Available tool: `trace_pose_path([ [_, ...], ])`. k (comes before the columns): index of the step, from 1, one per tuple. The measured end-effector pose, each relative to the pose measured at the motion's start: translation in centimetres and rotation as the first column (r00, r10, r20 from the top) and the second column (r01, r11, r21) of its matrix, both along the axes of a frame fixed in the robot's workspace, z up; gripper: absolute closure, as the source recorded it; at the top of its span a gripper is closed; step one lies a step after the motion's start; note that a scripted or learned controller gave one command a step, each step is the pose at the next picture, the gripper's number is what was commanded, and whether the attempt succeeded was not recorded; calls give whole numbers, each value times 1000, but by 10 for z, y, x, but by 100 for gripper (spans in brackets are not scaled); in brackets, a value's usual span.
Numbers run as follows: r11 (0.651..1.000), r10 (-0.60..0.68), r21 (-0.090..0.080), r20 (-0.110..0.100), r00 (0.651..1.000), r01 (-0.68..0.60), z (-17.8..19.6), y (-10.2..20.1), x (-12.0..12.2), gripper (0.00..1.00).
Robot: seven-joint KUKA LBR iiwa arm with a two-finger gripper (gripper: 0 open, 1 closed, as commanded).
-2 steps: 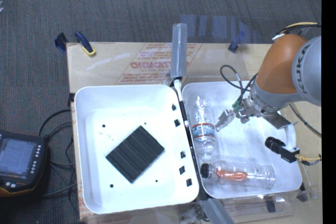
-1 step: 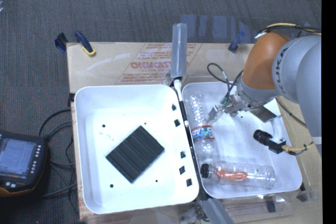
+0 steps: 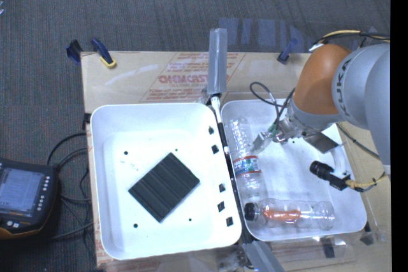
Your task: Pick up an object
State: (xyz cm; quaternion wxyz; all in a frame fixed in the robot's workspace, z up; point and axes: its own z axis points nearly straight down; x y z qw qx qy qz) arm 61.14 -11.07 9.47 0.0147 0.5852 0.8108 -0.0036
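Nothing was lifted yet: the gripper (image 3: 264,139) hung low in the right bin (image 3: 357,210) just beside the upright-lying water bottle (image 3: 245,159), its state impossible to tell, while a second bottle (image 3: 293,213) lay nearer the front rim, so the grasp remained

Two shallow white plastic bins sit side by side on the bench, a left one (image 3: 102,130) and a right one (image 3: 357,213). Two clear plastic bottles lie in the right bin: one with a blue label (image 3: 245,159), one with an orange label and a black cap (image 3: 290,213). One dark ribbed rectangular pad (image 3: 164,186) lies in the left bin. One grey arm with an orange band (image 3: 331,83) reaches in. Three blue clamps grip the board's far edge: two at the left corner (image 3: 74,51) (image 3: 102,52), one toward the right (image 3: 288,49). One handheld control pendant (image 3: 22,197) rests on the floor.
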Motion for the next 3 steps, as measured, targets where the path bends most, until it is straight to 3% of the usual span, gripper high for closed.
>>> trace_pose_path([
  [1,1000,13,-2,4,1000,-13,1,2,-13,0],
  [2,1000,-21,18,-16,1000,22,31,9,-72,0],
  [3,989,149,21,-13,989,-149,-7,21,-105,0],
])
